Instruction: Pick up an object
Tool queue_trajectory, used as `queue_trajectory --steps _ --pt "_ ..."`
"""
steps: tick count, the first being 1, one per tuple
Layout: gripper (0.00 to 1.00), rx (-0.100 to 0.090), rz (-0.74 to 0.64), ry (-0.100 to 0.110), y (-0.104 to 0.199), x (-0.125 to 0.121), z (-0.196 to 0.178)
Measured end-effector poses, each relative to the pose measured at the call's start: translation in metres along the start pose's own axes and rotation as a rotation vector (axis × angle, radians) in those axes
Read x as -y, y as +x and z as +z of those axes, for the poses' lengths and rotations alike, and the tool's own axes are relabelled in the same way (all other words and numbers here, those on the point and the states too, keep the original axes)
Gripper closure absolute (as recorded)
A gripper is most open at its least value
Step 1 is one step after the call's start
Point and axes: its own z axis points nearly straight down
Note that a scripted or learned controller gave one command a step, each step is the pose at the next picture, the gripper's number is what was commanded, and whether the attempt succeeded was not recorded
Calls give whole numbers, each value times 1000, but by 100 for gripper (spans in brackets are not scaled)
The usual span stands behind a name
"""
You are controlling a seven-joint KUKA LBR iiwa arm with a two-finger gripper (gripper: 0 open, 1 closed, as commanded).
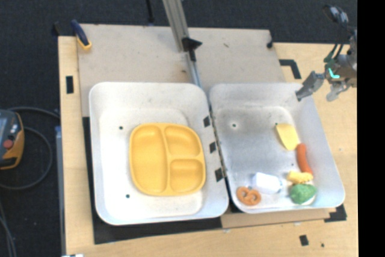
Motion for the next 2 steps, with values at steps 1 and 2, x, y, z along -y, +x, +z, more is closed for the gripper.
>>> queue_trajectory --steps 1,2 --pt "0 0 0 -2 0 0 -1" --pt "0 1 -1 4 -2 -10 51"
